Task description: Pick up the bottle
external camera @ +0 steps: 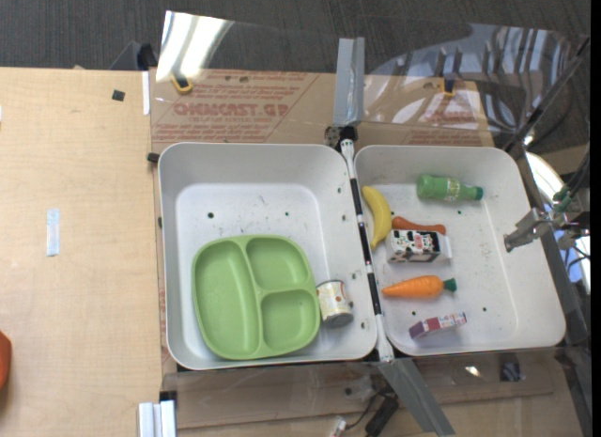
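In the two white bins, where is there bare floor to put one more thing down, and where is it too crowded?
Left bin: bare floor along the far side, beyond the green plate; the near right corner holds a small can. Right bin: bare strip along its right side, right of the carrot. Its left half is crowded: banana, milk carton, carrot, green bottle and a small tube.

Glossy green plastic bottle (449, 189).
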Controlling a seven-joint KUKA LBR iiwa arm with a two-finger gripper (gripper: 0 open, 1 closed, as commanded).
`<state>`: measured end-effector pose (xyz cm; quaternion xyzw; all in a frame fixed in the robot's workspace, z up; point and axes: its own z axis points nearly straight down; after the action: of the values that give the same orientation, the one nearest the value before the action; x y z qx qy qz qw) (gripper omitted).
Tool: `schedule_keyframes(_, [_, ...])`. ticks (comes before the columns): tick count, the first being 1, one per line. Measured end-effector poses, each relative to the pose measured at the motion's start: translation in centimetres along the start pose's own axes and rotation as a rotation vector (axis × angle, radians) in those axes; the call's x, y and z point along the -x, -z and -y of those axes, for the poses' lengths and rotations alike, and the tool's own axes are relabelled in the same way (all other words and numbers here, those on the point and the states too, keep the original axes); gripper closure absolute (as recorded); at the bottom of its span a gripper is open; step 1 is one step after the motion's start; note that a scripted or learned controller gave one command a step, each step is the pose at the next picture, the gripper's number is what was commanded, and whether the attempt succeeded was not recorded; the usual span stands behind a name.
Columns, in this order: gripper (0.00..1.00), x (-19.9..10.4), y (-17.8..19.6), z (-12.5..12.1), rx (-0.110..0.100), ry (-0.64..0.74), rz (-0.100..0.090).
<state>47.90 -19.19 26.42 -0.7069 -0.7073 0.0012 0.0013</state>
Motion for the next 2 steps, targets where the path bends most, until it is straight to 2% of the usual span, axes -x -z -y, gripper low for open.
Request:
schedule_keyframes(1, [0.0, -3.9, -17.3, -1.4, 0.002, 0.041, 0.0])
schedule_keyframes(2, [0.0, -9.1, -17.2, -10.4, 0.004, 0.274, 0.002])
